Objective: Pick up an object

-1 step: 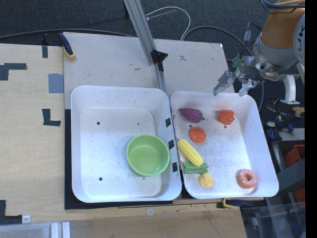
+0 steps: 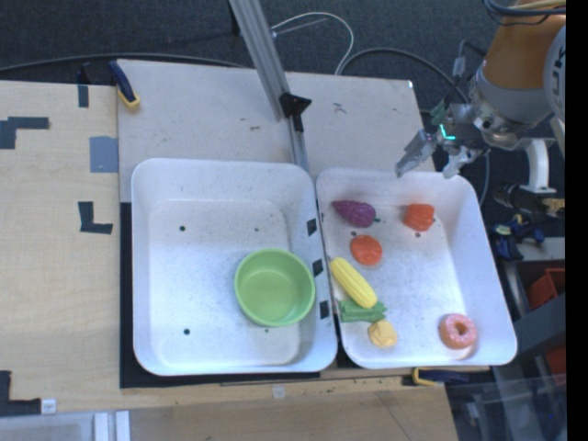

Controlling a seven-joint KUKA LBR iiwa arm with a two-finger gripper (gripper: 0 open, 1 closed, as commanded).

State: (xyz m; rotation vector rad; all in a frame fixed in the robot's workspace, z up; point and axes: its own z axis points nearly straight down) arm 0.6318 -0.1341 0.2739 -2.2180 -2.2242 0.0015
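Basically nothing's picked yet: the hand hovers open and empty over the right bin's far rim, with the orange toy pepper nearest (everything else sits untouched too).

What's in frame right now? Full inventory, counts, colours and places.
left bin: 1, white, bench left
right bin: 1, white, touching the left bin's right side
bowl: 1, green, left bin, lower right
eggplant: 1, purple, right bin, top left
pepper: 1, orange-red, right bin, top
tomato: 1, red-orange, below the eggplant
corn: 1, yellow with green husk end, right bin, left side
small yellow item: 1, right bin, bottom
donut: 1, pink, right bin, bottom right
gripper: 1, grey, above the right bin's top edge, holding nothing
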